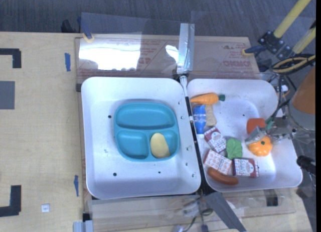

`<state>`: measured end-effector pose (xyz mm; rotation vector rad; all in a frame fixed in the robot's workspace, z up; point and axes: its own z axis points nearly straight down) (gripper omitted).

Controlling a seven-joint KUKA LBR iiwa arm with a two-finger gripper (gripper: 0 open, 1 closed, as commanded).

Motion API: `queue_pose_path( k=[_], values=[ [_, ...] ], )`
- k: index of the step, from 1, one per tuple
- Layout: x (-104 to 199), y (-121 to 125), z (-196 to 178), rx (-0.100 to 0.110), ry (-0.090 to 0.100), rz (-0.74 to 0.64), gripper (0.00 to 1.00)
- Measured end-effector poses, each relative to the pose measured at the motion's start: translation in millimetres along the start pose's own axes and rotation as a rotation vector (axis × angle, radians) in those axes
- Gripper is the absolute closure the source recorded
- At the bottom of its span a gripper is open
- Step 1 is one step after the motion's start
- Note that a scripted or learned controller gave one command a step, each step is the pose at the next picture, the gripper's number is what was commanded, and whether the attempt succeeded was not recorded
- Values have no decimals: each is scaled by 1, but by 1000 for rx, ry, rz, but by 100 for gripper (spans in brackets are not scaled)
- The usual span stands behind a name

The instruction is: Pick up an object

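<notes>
My gripper (263,134) reaches in from the right and sits low in the right bin (235,88). It is directly over an orange round fruit (261,147) and beside a red piece (255,124), and it partly covers both. In the same bin lie a carrot (203,98), a blue packet (199,118), a green item (233,148), a brown sausage (222,177) and three red-and-white cartons (218,161). The view does not show whether anything is held.
The left bin (95,140) holds a blue divided tray (143,120) with a yellow oval object (159,145) in its lower right compartment. A clear sheet and a metal strip (185,47) lie behind the bins. Cables and yellow bars (296,10) stand at the far right.
</notes>
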<state>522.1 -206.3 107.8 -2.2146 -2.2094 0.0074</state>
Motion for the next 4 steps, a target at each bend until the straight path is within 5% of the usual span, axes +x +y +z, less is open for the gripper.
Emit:
queue_pose_path(
  k=[1, 2, 3, 4],
  values=[
    [19, -20, 19, -24, -10, 74, 0],
    [20, -21, 11, -23, -8, 74, 100],
    [66, 10, -78, -21, -6, 39, 100],
    [125, 47, -104, -17, -8, -192, 100]
  ],
)
